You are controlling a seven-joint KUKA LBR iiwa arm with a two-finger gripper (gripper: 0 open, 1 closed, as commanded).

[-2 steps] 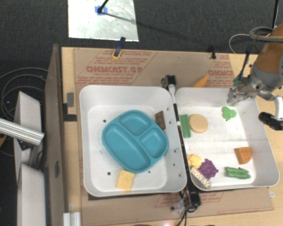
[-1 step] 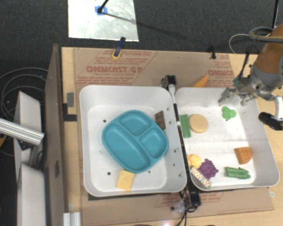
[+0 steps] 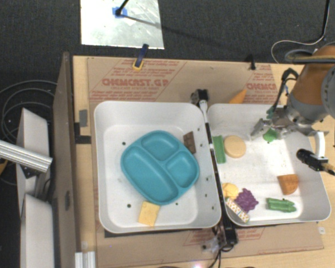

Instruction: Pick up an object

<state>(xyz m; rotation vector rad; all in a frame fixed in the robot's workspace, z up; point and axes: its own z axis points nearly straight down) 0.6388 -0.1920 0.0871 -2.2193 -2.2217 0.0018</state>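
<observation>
My gripper (image 3: 272,129) is low over the back of the right bin (image 3: 318,205), its fingers spread apart. A small green piece (image 3: 269,135) lies between the fingertips, on or just above the bin floor. Other items in this bin are a round beige biscuit (image 3: 235,147), a green bar (image 3: 218,148), a bunch of purple grapes (image 3: 246,199), a yellow piece (image 3: 230,190), a green vegetable (image 3: 281,205) and an orange-brown wedge (image 3: 288,183).
The left bin (image 3: 109,149) holds a teal divided plate (image 3: 159,166), a brown chip (image 3: 189,142) and a yellow square (image 3: 148,213). An orange item (image 3: 238,96) lies on the cardboard behind the bins. The arm (image 3: 318,88) and its black cable cover the right bin's far right side.
</observation>
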